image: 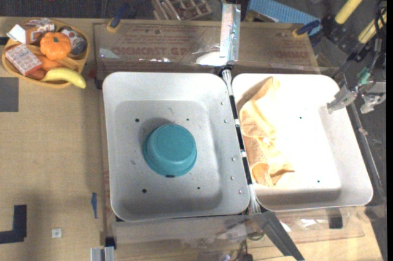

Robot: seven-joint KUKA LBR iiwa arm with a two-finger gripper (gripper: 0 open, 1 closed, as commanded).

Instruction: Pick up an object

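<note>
**Approach stage: nothing gripped yet, two candidates in the bins**

The gripper sits at the 3 o'clock edge of the view, over the right rim of the right bin. It looks small and partly blurred against the clutter there, so whether the jaws are apart or together cannot be told. Nothing is visible between them, so by my reading the pick has not begun and the arm is at the approach stage.

The left bin holds a teal bowl, lying mouth-down a little below the bin's middle, well apart from every wall. The right bin holds a crumpled yellow cloth, bunched along its 9 o'clock wall from the top corner down toward the bottom corner; the cloth touches that wall.

The cloth is the nearer target. The next move calls for a reach toward 9 o'clock across the right bin and a descent onto a raised fold, away from the wall so the jaws have room. The upturned bowl offers a smooth dome and would likely slip.

At 10 o'clock on the tabletop, a basket carries toy food, including a banana and a pumpkin.
</note>
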